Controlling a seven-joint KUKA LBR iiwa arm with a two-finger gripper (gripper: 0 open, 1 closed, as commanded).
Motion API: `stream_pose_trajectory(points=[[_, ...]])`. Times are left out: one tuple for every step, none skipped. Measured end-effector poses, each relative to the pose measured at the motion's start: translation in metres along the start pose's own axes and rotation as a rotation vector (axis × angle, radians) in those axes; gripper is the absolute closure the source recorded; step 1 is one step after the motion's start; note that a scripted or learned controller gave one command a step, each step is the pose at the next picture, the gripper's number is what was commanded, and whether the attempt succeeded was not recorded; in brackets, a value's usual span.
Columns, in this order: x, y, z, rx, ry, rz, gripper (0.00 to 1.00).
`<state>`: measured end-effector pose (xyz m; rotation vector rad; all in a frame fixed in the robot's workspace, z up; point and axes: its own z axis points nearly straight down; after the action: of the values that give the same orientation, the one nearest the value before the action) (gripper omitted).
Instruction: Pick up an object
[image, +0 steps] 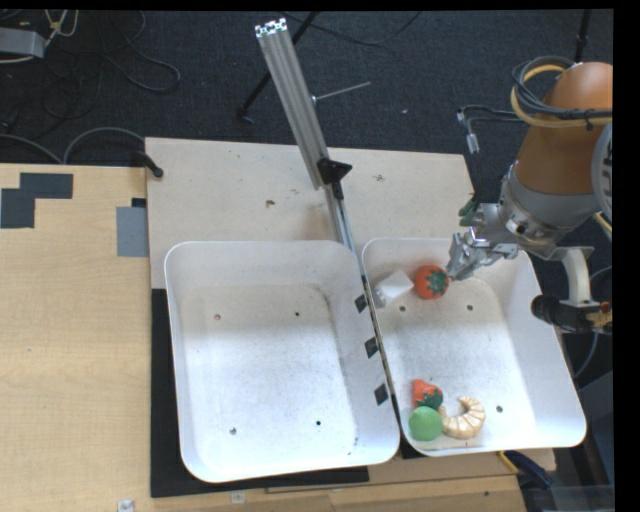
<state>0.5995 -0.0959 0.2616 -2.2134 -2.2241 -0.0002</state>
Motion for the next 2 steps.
stream_pose_trajectory(points=[[0.051, 0.004, 0.019, 0.002, 0.0, 0.001, 1.0], [0.1, 0.0, 0.03, 0.002, -0.001, 0.001, 1.0]])
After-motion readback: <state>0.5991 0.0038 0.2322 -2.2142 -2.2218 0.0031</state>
